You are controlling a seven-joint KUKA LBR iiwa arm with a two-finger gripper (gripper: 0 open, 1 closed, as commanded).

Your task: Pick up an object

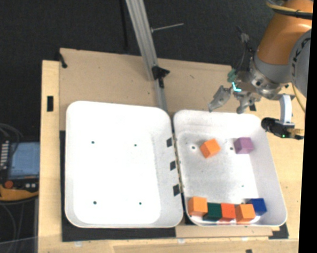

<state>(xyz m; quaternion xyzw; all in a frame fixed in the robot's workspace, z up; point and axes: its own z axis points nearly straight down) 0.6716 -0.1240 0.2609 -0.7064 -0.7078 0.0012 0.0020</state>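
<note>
Camera view, looking down at a slant. The arm (284, 35) enters from the right, its orange band above the grey wrist. The claw (234, 101) hangs over the far rim of the right bin (271, 162), just beyond the bin's back wall. Its two fingers stand spread apart — open — with nothing between them.

Right bin contents: an orange cube (210, 148) lies in the far half, tilted relative to the bin walls, with a purple cube (243, 145) near it to the right; the two are apart, not touching. Along the near wall sits a row of blocks packed side by side — an orange block (197, 205), a green block (213, 210), a red-orange block (228, 211), another orange block (245, 211), and a blue block (258, 205) at the right end. All objects rest on the bin floor; none is lifted.

The left bin (118, 163) adjoins the right bin. Both stand on the tabletop (108, 77). A grey metal rail (145, 39) slants across the tabletop from the top of the view towards the gap between the bins. Cables and a blue device (25, 160) lie off the tabletop's left edge.
</note>
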